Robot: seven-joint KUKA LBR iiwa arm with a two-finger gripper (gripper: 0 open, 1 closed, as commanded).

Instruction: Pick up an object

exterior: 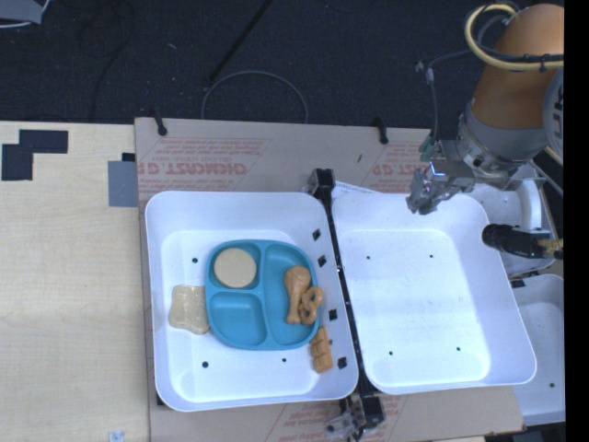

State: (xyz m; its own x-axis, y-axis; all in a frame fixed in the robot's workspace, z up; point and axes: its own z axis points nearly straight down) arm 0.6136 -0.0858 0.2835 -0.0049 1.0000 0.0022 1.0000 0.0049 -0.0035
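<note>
Two bins [175, 219] — reversed cardboard [221, 155] print illegible; jaws [425, 201] state unclear.

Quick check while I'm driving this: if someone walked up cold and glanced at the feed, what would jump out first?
The bright blue divided tray in the left bin, with a round tan disc in its upper-left section and a tan pretzel-like piece in its right section. Next, the gripper with the arm's orange band at upper right, hanging over the far edge of the right bin.
</note>
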